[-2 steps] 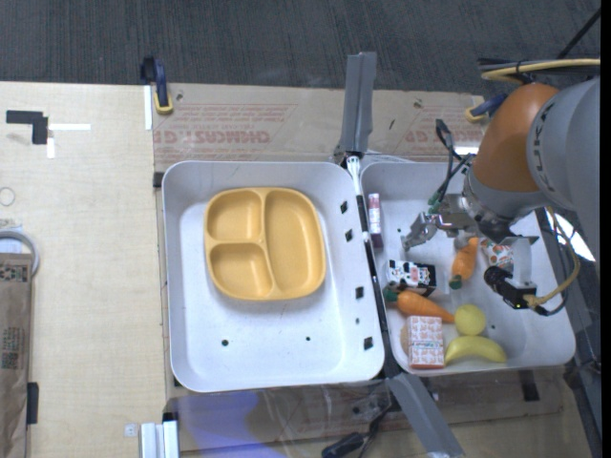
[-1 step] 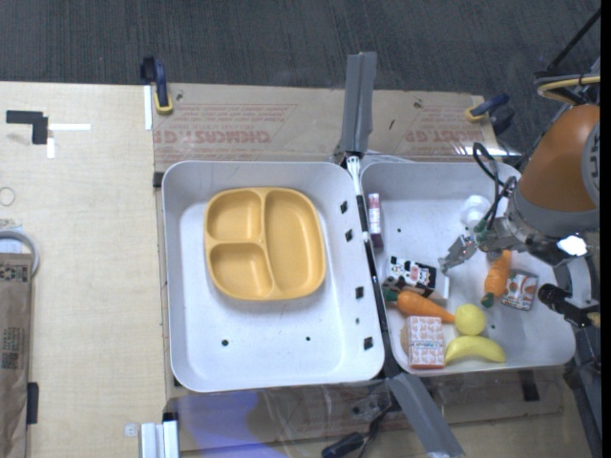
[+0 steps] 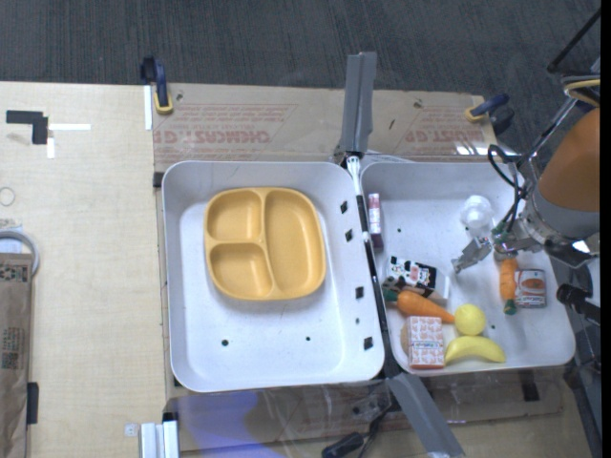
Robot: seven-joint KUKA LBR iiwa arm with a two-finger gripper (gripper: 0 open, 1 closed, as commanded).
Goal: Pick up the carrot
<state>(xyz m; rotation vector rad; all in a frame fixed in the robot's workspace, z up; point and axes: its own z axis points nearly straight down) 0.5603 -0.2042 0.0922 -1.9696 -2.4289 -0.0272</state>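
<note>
Two bins on the counter: the left bin [image 3: 191, 351] has just a yellow divided plate [image 3: 265, 243]. The right bin [image 3: 558, 351] has the carrot [image 3: 423, 305] near its front left, touching a cracker box [image 3: 425, 342], with a lemon [image 3: 469, 320] and banana [image 3: 474, 350] beside. It looks light, rigid, slick plastic, so I'd pinch mid-body across the thick part. The tool [image 3: 474, 253] hangs further back with nothing in it, fingers apart.

yellow divided plate [image 3: 265, 244], lemon [image 3: 469, 320], banana [image 3: 474, 350], small can [image 3: 532, 288]
</note>
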